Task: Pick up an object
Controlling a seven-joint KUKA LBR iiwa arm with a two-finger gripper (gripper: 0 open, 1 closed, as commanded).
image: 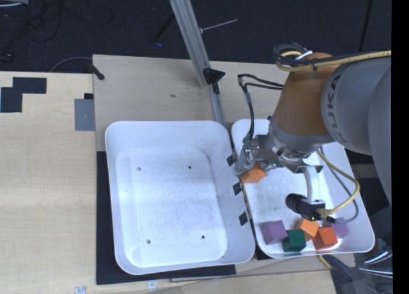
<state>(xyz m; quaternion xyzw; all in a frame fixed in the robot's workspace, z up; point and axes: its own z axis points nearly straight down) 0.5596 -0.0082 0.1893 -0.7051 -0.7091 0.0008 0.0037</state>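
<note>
Gripping an orange block [254, 174], the gripper [251, 166] sits over the right bin [358, 238] near its left wall. Purple block [274, 230], green block [294, 240] and two orange blocks cluster at the bin's front edge.

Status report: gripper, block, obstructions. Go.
Gripper over right bin, near its left wall. Orange block at its tip; grasp unconfirmed. Other blocks clustered at bin's near end, clear of gripper.
</note>
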